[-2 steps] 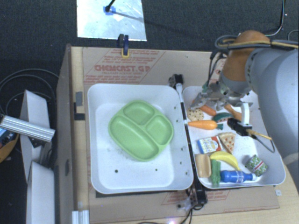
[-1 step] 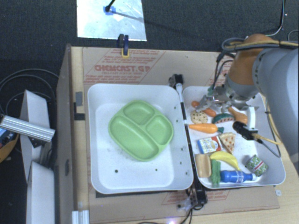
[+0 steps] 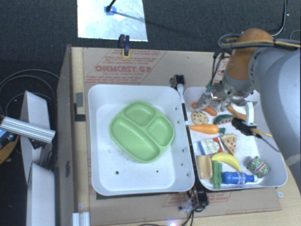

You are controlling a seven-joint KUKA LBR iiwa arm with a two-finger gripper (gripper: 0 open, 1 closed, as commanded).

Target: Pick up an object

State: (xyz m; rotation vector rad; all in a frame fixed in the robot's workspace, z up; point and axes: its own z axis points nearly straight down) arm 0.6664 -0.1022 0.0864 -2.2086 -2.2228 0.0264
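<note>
The big grey arm [image 3: 277,79] comes in from the right and bends down over the right bin [image 3: 273,172]. The left bin [image 3: 108,173] sits right beside it, and the two touch along the middle. The left bin holds a green plate [image 3: 141,131] with three parts. The gripper [image 3: 210,99] hangs low at the far end of the right bin (I cannot tell if it is open or closed). All the small toys lie in the right bin. A yellow banana [image 3: 226,161] is near the front end. A blue bottle [image 3: 237,177] lies on its side just in front of the banana. An orange carrot [image 3: 204,129] lies on its side by the left wall. A pizza slice [image 3: 229,142] sits between the carrot and the banana. A green can [image 3: 257,165] lies to the right of the banana. A round cookie [image 3: 199,117] is close to the gripper, between it and the carrot.
</note>
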